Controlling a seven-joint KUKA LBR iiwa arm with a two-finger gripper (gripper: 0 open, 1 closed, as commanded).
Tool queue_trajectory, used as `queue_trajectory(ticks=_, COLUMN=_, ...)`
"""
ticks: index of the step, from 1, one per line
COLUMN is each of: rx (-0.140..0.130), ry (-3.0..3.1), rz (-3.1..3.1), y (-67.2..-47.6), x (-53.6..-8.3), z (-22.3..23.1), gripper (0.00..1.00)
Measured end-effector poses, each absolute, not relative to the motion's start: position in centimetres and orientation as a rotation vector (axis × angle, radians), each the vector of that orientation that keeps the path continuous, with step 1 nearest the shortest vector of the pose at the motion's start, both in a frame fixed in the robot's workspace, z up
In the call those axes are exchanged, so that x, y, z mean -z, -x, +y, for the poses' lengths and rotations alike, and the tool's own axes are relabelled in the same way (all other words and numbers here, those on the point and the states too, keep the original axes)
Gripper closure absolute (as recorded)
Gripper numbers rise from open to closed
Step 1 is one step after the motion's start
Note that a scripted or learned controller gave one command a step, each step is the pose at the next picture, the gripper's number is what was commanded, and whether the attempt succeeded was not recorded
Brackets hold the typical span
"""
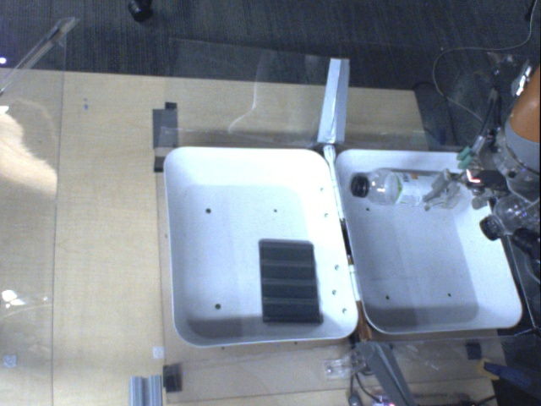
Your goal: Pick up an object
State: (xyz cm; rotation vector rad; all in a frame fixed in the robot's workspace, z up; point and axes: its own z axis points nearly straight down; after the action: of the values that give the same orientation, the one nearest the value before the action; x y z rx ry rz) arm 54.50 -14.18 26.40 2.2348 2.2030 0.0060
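The bottle (396, 186) lies lengthwise left-right, cap leftward; the gripper (448, 189) sits at its right end, finger state indeterminate.

A pale wooden bench (93, 227) stands on dark carpet (254, 15), glare at left.

No text, brand or number can be read; the clear bottle (396, 186) at upper right bears an illegible label.

Bins (194, 227): I see both white.
Ridged block (290, 282): I read black, ribbed.
Bottle (397, 186): clear, black cap, I note.
Table (101, 227): I see pale wood.
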Motion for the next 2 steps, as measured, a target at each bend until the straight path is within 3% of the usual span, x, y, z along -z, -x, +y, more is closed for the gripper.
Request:
queue_trajectory(ticks=1, rx=-0.002, ry=-2.365, rz=2.068, y=-55.6, x=-19.4, z=-10.1, gripper=0.0)
queue_trajectory(ticks=2, rx=-0.019, ry=-2.307, rz=2.103, y=-64.1, x=-14.9, z=-15.6, gripper=0.0)
